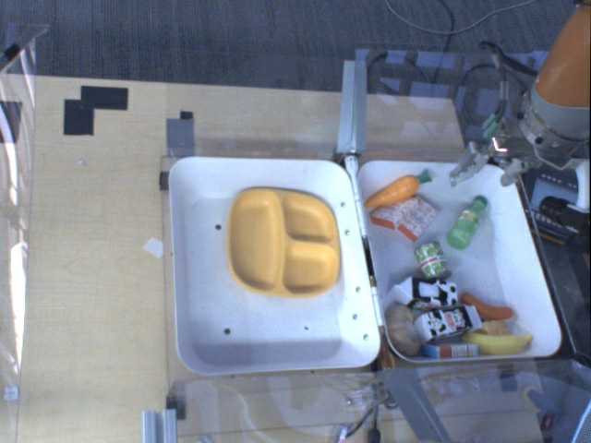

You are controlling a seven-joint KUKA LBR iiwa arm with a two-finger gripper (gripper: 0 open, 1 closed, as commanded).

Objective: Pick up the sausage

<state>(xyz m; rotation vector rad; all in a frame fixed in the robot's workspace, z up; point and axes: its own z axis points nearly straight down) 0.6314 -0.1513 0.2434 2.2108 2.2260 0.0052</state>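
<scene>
Banana at the right bin's five o'clock corner, sausage just above it, gripper fingers spread apart, empty, up at one o'clock.

Red-brown sausage, yellow tray

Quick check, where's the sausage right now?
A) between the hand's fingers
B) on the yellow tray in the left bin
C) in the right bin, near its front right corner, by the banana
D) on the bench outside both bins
C: the sausage lies in the right bin near its front right corner, just above the banana, far from the hand up at the bin's back edge.
</scene>
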